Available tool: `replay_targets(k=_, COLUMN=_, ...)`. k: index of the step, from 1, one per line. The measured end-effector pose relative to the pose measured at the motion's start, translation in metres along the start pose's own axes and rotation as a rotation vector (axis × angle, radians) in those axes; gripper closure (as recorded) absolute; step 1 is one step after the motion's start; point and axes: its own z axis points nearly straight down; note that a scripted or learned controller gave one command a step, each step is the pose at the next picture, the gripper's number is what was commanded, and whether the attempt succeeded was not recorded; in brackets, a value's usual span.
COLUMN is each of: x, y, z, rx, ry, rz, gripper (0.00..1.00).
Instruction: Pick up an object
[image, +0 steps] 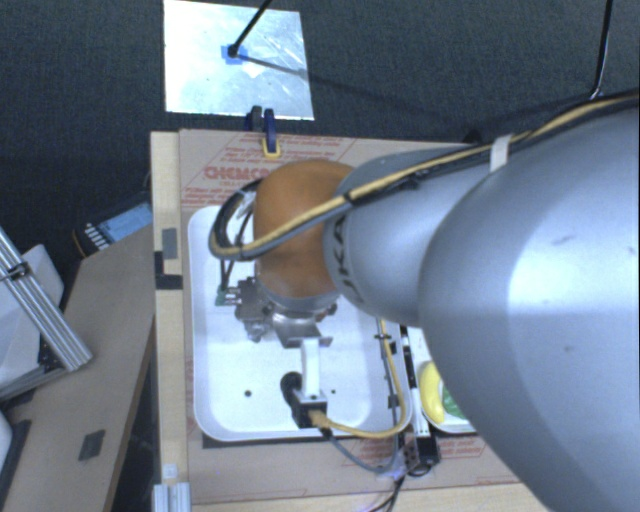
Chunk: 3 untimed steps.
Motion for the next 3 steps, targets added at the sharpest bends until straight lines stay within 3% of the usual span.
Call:
replay_targets(k=1, x=0.001, y=0.066, z=-0.109, rx=-0.023, ry=0.009, rz=0.001, gripper=1.00)
replay_targets(k=2, x=0.001, y=0.062, z=-0.103, rx=-0.011, ry=0.006, rz=0.000, gripper=0.00)
replay_targets(k=3, x=0.001, y=-0.003, z=-0.205, rx=-0.014, ry=0.009, rz=-0.006, gripper=0.00)
